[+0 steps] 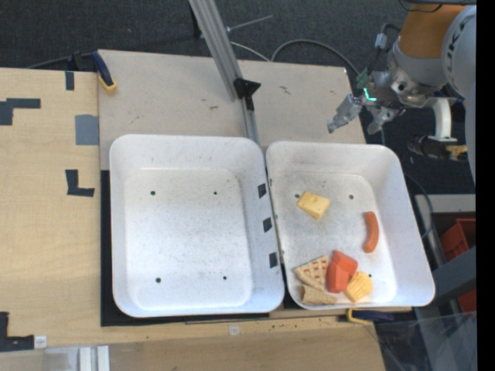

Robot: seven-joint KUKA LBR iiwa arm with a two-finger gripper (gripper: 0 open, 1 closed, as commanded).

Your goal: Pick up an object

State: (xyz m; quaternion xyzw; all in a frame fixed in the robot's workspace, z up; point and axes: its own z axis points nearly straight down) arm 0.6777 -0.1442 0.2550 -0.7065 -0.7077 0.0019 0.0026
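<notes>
- The left bin [186,222] sits beside the right bin [387,161], which carries every item.
- The yellow cheese block [313,205] lies alone near the right bin's middle, probably light and stiff; its flat sides look best for gripping.
- The waffle piece [313,271], red wedge [341,271] and corn piece [359,287] touch one another, awkward to separate.
- The sausage [371,231] looks slick, its long axis nearly vertical in view; grip across its middle.
- The gripper [346,116] hovers beyond the bin's far rim, jaws slightly apart, holding nothing.

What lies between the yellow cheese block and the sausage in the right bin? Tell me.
Nothing: in the camera view, bare white bin floor separates the yellow cheese block from the sausage.
</notes>
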